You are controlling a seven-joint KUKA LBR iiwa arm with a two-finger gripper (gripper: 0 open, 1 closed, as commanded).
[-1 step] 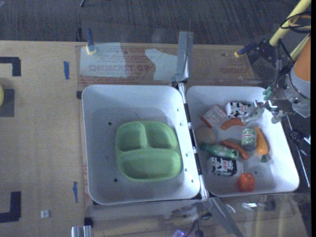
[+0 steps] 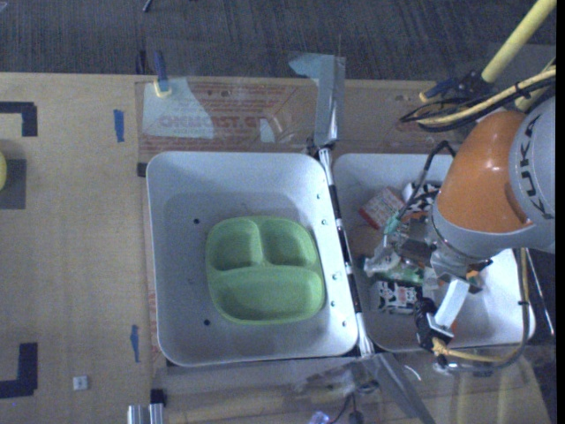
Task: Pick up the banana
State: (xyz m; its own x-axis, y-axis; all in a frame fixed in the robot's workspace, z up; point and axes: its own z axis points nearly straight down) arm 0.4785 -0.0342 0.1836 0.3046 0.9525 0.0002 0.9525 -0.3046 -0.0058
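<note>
Arm (image 2: 494, 193) lowered into the right bin (image 2: 503, 321); gripper state cannot be told. Banana unidentifiable among the clutter; locate it before closing, then lift vertically.

One camera is looking down from above the bench (image 2: 71, 263) at a slant. It is taking in both white bins (image 2: 177, 193), the arm (image 2: 494, 184) entering from the right.
</note>
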